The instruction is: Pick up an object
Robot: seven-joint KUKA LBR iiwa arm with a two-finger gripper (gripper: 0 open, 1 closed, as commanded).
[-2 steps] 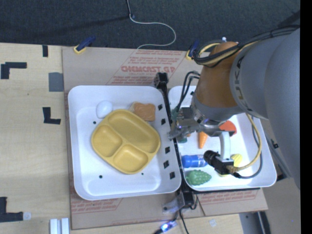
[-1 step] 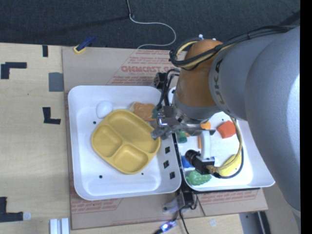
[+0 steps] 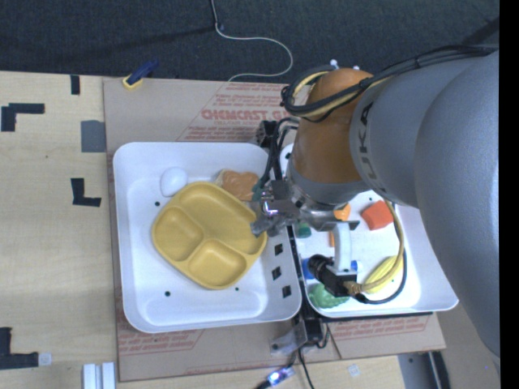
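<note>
- Camera view: two white bins [image 3: 134, 217] sit on brown cardboard [image 3: 195, 112] over a pale bench, dark floor behind.
- Gripper [image 3: 266, 209] hangs over the left bin's right edge, touching the yellow tray [image 3: 203, 233]; finger state I cannot tell.

We see our arm [image 3: 438, 136] come in from the right, its broad grey casing filling that side. The orange band [image 3: 324, 128] sits directly above our gripper [image 3: 269, 209], with the grey wrist ring between the two. Black cables loop around the band, up and to the right of the gripper. The wrist points steeply downward, so our gripper hangs at the arm's lower left tip. Its small metal parts crowd together there, too tangled to make out clearly.
</note>
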